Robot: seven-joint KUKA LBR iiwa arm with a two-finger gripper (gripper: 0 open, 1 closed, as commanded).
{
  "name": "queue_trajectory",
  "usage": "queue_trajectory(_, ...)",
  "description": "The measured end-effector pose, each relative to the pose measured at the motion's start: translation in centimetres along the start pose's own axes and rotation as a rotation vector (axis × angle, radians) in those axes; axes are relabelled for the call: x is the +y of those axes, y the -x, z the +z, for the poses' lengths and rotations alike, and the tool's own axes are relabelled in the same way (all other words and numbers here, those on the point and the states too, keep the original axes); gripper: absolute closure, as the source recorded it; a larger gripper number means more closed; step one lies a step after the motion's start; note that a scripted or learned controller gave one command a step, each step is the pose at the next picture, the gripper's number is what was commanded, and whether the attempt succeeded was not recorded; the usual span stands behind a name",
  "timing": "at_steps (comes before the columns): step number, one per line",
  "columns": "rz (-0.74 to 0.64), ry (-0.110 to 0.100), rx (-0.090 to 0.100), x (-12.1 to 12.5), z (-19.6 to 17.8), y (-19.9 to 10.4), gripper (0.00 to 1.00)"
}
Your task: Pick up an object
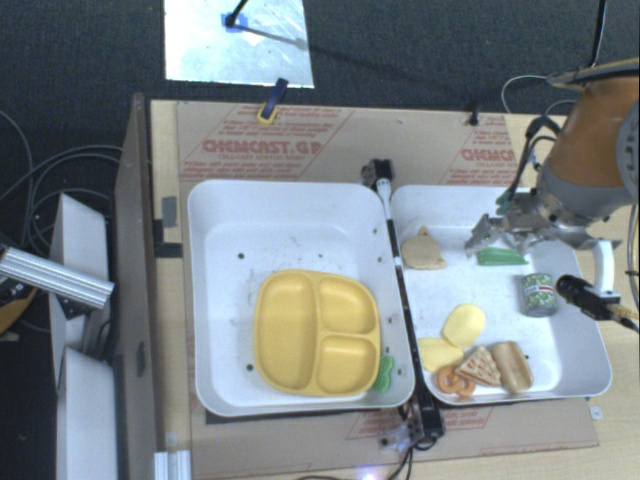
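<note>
Two white bins (300,203). Yellow divided plate (317,331), green item (386,372) at its edge. Green stick (501,257), tan cookie shape (424,252), pale yellow rounds (463,323), brown bun (513,365), green-and-white can (539,294). Arm (598,133) orange and grey. Tabletop (300,133) tan cardboard with red print.

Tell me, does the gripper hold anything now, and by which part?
It cannot be told: the gripper sits right above the green object, touching or nearly so, with no clear hold.

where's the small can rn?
The small can stands in the right bin, near its right wall, just below the green piece and the tool, above the bread roll.
</note>
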State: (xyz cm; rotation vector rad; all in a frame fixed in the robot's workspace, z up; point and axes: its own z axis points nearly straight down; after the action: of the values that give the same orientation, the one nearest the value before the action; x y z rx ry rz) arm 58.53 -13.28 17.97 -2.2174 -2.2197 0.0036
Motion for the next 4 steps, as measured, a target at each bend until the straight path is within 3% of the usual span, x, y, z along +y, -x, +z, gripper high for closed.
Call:
queue_trajectory(1, 0.000, 0.002, 0.000, -1.4, 4.8, -0.2, 0.00)
queue_trajectory(2, 0.001, 0.012, -0.004, 3.8, 5.0, 4.2, 0.00)
queue_trajectory(3, 0.000, 0.004, -0.001, 1.7, 8.2, 2.6, 0.00)
queue_trajectory(4, 0.002, 0.009, -0.003, 1.3, 4.7, 5.2, 0.00)
